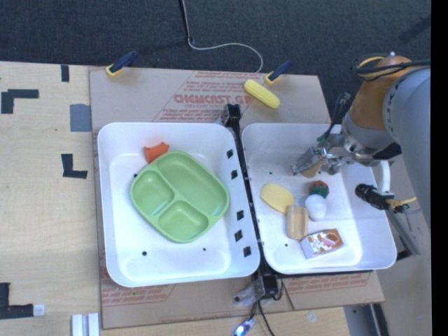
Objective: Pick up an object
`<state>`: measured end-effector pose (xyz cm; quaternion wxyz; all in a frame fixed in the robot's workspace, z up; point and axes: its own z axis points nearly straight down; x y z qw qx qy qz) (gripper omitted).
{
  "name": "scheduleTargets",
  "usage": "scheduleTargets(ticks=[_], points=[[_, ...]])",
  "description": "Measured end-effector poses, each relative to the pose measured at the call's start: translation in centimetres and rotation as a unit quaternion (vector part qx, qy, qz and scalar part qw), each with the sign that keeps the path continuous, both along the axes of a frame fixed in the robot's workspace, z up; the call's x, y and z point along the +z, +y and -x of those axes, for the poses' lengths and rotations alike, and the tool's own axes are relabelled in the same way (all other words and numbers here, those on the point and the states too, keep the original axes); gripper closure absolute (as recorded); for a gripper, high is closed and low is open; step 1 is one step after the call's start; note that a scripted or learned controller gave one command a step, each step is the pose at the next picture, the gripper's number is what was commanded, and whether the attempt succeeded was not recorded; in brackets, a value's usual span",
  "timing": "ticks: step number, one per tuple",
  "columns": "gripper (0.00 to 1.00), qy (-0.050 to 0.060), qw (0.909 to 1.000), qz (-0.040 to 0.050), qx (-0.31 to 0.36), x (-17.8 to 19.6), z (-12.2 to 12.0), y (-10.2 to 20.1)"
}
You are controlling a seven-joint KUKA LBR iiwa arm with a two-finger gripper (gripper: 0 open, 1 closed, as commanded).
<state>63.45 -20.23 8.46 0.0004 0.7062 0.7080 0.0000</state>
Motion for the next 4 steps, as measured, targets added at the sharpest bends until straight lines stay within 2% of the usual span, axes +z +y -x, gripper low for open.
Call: scheduleTargets(ticks=[1,2,3,4], points=[[1.0,0.0,1.0,0.0004,0.0,1.1,0.0,0.0],[1.0,0.024,0.9997,-0.007,-0.003,-0.2,-2.6,-0.1],[1.0,0.018,0.9998,-0.0074,-0.002,1.4,-2.7,-1.9],[1.0,0.022,0.9997,-0.0066,-0.002,-0.1,-2.7,-2.1]])
